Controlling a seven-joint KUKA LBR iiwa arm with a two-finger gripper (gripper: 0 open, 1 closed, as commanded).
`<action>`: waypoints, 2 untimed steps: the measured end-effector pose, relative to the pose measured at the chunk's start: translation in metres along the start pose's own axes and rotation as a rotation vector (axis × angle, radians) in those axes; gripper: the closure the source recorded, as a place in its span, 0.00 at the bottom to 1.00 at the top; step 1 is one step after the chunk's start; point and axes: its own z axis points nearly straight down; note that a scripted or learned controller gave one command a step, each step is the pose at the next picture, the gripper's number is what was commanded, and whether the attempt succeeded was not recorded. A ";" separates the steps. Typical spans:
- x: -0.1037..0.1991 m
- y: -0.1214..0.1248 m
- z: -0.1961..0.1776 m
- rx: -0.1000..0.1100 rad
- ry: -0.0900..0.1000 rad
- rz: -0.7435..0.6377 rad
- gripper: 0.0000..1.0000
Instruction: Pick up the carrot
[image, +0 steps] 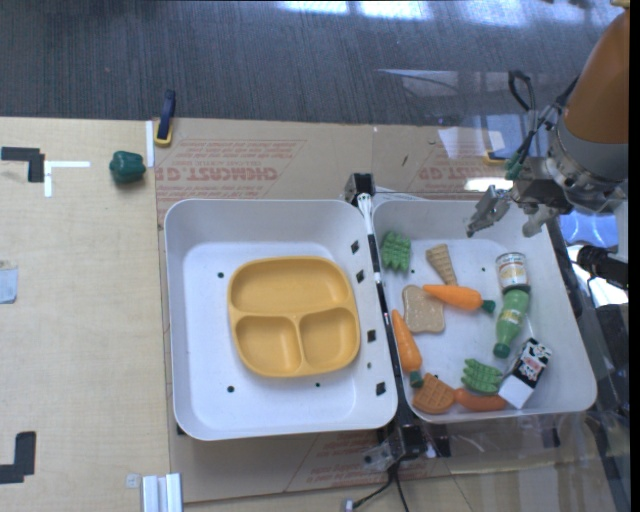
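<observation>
Above the far right corner of the right bin (570, 300), the gripper (510, 212), hanging off the grey-and-orange arm (600, 100). Fingers (487, 213) spread apart, with nothing between them and touching nothing below.

Well below and left of the gripper, near the middle of the right bin: the carrot (455, 296), lying flat, orange tip to the left, green stub to the right. Just left of it and nearly touching, a slice of toast (424, 311). Above it, a cracker (441, 264), and further left a green ridged vegetable (396, 251). To its right, a tin can (511, 271) and a green bottle (510, 322), close by the carrot's green end. Along the bin's left wall, a second carrot-like orange piece (405, 343). At the near edge, a waffle-patterned orange piece (433, 395), a leafy green piece (482, 376), another orange vegetable (482, 402) and a small black-and-white carton (530, 364).

In the left bin (200, 240), a yellow divided plate (294, 315). Out on the worktop (70, 330) to the far left, a small dark green object (127, 167).
</observation>
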 end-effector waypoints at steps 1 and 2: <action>0.014 -0.024 0.141 0.001 0.002 -0.054 0.00; -0.031 -0.014 0.192 -0.005 0.001 -0.042 0.00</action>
